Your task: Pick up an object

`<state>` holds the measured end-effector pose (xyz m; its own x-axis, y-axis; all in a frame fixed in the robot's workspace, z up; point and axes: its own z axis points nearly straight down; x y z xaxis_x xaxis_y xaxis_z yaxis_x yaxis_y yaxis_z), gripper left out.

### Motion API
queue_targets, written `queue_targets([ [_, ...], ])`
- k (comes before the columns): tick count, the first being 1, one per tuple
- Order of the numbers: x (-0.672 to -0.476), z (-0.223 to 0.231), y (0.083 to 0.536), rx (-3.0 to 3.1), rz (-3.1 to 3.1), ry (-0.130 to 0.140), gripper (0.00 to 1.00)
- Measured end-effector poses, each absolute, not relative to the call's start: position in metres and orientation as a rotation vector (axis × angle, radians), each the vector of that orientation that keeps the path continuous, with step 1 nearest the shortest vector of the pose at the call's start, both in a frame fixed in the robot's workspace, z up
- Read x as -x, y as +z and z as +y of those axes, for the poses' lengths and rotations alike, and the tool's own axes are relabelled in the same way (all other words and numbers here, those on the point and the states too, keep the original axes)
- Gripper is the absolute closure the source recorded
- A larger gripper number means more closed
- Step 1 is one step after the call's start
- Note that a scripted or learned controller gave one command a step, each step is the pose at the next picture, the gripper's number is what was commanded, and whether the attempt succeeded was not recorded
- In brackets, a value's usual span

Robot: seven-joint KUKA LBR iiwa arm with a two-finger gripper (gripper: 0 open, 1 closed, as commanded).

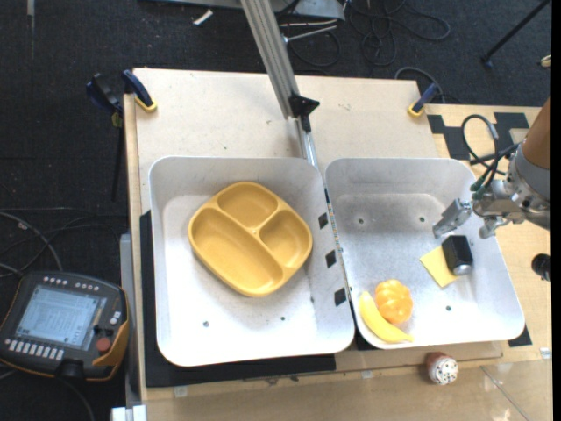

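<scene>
Two bins on the desk (219, 103); end effector (467, 224) hovers with fingers spread wide, holding nothing, just over the black block (457, 254), probably lining up a grab.

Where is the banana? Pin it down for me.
In the camera view, the banana lies at the front edge of the right bin, just below the orange fruit, left of the yellow card.
</scene>
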<state>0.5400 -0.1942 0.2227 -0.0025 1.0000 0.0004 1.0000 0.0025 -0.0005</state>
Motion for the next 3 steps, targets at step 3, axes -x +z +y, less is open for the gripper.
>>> queue_targets([
  [3,-0.549,-0.186,0.133,2.217,-2.22,0.004,0.0],
])
